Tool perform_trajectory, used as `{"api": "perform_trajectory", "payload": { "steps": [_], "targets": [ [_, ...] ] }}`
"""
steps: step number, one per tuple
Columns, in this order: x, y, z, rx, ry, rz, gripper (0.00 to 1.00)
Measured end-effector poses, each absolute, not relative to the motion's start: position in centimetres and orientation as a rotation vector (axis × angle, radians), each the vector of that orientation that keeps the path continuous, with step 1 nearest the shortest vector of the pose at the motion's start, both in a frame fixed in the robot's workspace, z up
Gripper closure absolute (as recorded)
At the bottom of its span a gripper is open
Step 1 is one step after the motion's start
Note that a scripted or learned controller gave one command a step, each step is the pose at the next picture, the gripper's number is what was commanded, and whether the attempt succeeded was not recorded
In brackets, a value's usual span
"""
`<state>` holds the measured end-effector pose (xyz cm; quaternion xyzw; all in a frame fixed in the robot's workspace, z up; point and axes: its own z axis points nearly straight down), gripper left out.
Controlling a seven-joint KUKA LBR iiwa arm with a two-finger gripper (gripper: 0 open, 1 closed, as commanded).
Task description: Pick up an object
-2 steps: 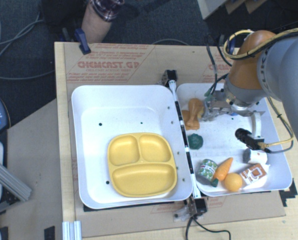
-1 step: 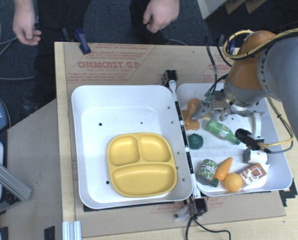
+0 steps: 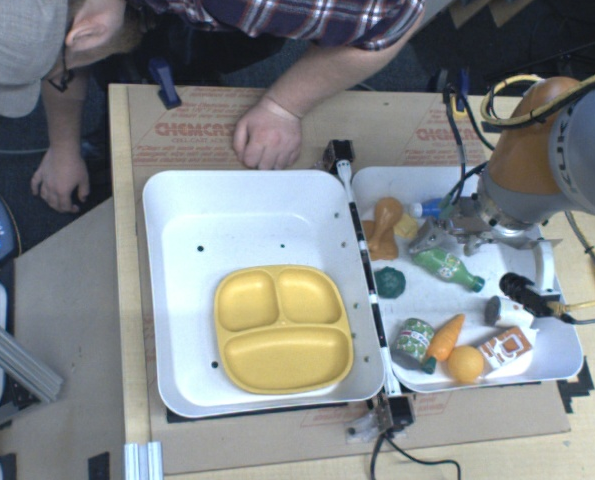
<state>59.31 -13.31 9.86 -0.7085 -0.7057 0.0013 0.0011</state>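
My gripper (image 3: 445, 240) hangs low over the back of the right bin (image 3: 567, 353), its fingers spread open just above a green bottle (image 3: 449, 265) that lies on its side. Nothing is held between the fingers. Left of the gripper lie a tan toy figure (image 3: 382, 226), a small yellow piece (image 3: 407, 226) and a blue-capped item (image 3: 432, 208). Nearer the front are a dark green ball (image 3: 390, 282), a green can (image 3: 413, 339), a carrot (image 3: 446, 335), an orange (image 3: 466, 364) and a small carton (image 3: 507, 349).
The left bin (image 3: 177, 218) holds a yellow divided plate (image 3: 282, 328). A person leans over the bench's far side, one fist (image 3: 268, 136) resting just behind the left bin. The ridge between the bins (image 3: 362, 258) runs close to the toy figure.
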Motion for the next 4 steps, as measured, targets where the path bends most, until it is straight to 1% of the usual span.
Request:
{"api": "perform_trajectory", "payload": {
  "steps": [1, 2, 3, 4],
  "targets": [
    [65.7, -12.4, 8.0, -2.206, -2.193, 0.040, 0.00],
    [65.6, -12.6, 9.2, -2.212, -2.197, 0.036, 1.00],
    [65.6, -12.5, 9.1, -2.210, -2.196, 0.035, 0.00],
    [59.6, -9.5, 8.5, -2.219, -2.217, 0.002, 0.00]
  ]
}}
